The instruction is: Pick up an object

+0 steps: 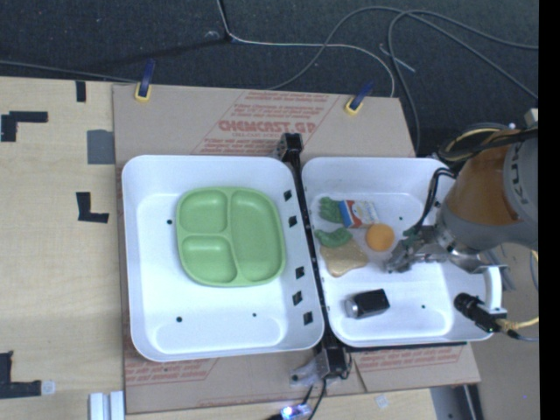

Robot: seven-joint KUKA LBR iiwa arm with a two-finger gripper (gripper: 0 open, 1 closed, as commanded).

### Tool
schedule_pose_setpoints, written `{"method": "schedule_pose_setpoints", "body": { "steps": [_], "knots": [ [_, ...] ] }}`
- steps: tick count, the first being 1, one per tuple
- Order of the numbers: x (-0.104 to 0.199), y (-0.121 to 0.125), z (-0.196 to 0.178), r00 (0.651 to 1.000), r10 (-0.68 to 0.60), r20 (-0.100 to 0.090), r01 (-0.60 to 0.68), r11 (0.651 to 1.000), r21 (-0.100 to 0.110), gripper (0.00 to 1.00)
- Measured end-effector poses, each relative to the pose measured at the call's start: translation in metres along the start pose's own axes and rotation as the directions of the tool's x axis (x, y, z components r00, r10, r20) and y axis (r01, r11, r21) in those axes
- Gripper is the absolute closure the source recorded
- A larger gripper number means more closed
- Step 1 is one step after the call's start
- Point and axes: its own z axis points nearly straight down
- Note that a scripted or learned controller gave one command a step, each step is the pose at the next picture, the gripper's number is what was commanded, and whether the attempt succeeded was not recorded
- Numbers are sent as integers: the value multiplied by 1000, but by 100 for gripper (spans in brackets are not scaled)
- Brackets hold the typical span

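The right bin (411, 178) holds a small orange ball (380, 237), a tan flat piece (343, 258), green toy pieces (331, 221), a white packet with red and blue print (360, 211) and a black block (368, 303). My gripper (404, 257) is low in this bin, just right of the orange ball and above the black block. Nothing shows between its fingers. The arm's orange band (477, 189) rises over the bin's right side.
The left bin (149, 234) holds a green divided plate (232, 236). A black clip row (302, 243) marks the wall between the bins. Cables (367, 33) lie on the dark mat behind. Cardboard (262, 121) lies under both bins.
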Motion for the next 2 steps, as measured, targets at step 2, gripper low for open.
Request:
{"method": "schedule_pose_setpoints", "body": {
  "steps": [2],
  "knots": [
    [5, -13, -117, 1000, -1, -2, 1, 1000, -1, 100]
  ]
}}
